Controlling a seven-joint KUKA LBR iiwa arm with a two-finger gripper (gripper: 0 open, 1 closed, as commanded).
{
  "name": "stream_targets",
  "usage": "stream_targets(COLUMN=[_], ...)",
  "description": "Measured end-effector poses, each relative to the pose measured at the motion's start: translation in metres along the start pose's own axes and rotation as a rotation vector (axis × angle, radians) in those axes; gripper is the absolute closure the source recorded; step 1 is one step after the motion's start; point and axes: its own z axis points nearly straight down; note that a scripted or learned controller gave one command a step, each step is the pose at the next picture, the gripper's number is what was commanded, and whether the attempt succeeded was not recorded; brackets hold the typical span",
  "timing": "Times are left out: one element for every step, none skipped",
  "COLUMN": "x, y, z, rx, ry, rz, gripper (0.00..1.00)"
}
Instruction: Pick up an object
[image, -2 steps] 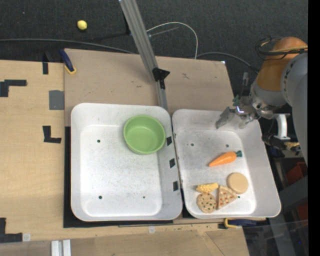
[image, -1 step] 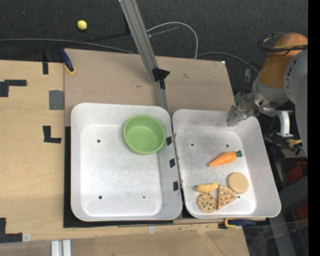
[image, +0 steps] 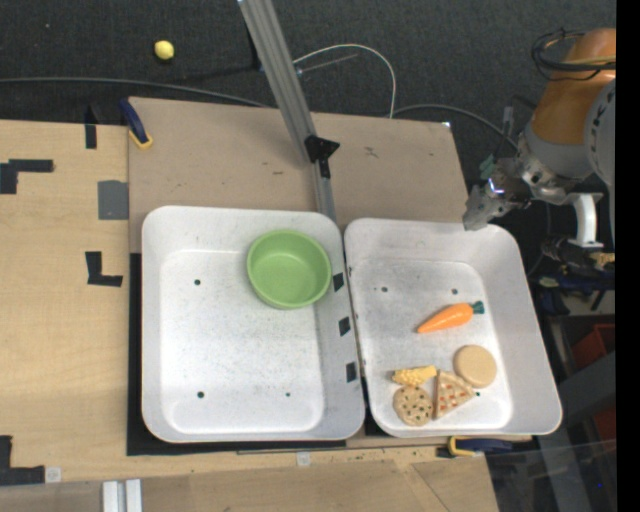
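A green bowl (image: 289, 267) sits near the back of the left bin (image: 180, 330). The right bin (image: 520, 300) holds an orange toy carrot (image: 446, 318), a round tan biscuit (image: 475, 365), a small yellow corn piece (image: 413, 377), a pizza-slice toy (image: 451, 393) and a round cookie (image: 411, 405), grouped toward its front. My gripper (image: 482, 208) hangs over the right bin's back right corner, well away from the carrot and with nothing visibly between its fingers.
A slanted metal pole (image: 290, 100) stands behind the bins' shared edge. Cables run across the dark floor at the back, where a small yellow ball (image: 164, 49) lies. Brown board surrounds the bins.
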Motion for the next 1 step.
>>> stream_targets(x=[0.0005], y=[0.0013], z=[-0.0440], rx=[0.000], ry=[0.000], rz=[0.001], gripper=[1.00])
